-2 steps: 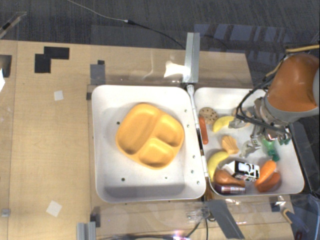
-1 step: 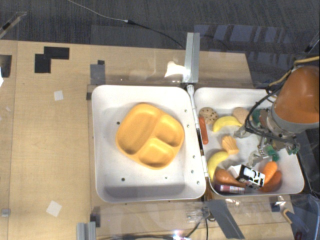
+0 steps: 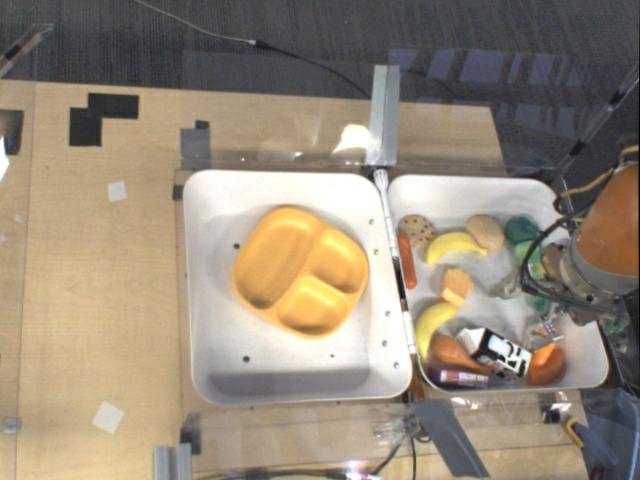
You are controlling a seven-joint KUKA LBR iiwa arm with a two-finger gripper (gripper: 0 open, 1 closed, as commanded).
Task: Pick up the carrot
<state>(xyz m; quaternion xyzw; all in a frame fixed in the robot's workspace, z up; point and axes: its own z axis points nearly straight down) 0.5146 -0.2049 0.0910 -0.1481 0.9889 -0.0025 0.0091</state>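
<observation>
An orange tapered piece that I take for the carrot point(image 3: 545, 364) lies in the front right corner of the right bin point(image 3: 500, 184). It rests against a black and white box point(image 3: 500, 351). My gripper point(image 3: 549, 330) hangs just above the carrot's top edge, under the grey wrist and its orange band point(image 3: 610, 230). The wrist and its cables cover the gripper from above, and nothing shows clearly held in it.
The right bin also holds two bananas point(image 3: 452, 245) point(image 3: 434, 320), a cookie point(image 3: 417, 229), a red sausage point(image 3: 405, 260), a tan bun point(image 3: 486, 231), a green item point(image 3: 521, 232), a cheese-like wedge point(image 3: 456, 286) and a brown-orange cone point(image 3: 450, 348). A yellow divided plate point(image 3: 300, 270) sits in the left bin point(image 3: 210, 298).
</observation>
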